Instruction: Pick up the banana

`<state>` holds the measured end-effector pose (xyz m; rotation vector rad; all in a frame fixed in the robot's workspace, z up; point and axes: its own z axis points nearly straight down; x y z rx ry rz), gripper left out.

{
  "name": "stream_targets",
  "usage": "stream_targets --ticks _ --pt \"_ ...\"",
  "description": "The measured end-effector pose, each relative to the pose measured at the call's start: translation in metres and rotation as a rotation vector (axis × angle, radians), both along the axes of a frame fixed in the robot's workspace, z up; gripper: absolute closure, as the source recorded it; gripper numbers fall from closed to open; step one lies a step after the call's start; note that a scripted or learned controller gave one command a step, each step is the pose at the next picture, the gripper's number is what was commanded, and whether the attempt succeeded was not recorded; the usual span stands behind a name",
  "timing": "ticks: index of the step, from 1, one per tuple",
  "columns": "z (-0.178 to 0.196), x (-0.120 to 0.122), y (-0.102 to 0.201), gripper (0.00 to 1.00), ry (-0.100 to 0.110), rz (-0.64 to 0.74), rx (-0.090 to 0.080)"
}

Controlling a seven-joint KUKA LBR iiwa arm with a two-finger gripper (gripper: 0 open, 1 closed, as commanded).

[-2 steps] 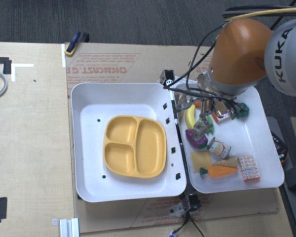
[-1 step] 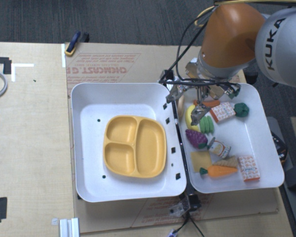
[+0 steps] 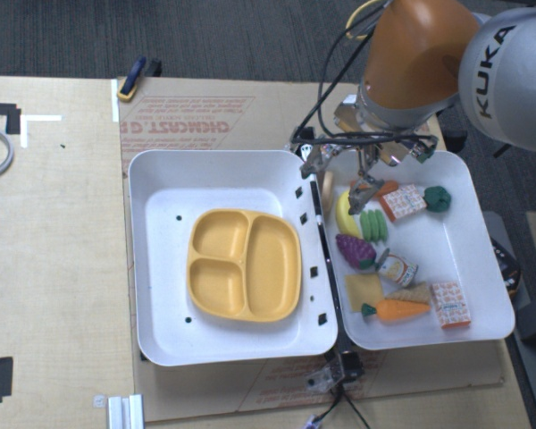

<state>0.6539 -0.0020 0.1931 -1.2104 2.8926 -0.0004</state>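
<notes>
Banana [image 3: 346,214] lies at the left edge of the right-hand bin [image 3: 469,239], wedged beside a green vegetable [image 3: 373,224] and purple grapes [image 3: 356,250], as the gripper [image 3: 364,195] hovers just above it, apparently lining up a grasp, whether spread or closed I cannot tell.

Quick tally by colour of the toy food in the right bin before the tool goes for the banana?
Yellow: 2, the banana and a cheese wedge
Green: 2, a pea pod and a dark green vegetable
Purple: 1, grapes
Orange: 1, a carrot
Red and white: 2 boxes
Mixed colours: 1, a small can
Total: 9
</notes>
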Motion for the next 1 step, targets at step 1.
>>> stream_targets --ticks 1 --pt "-0.0004 -0.0277 0.0073 0.00 0.003 0.031 0.000"
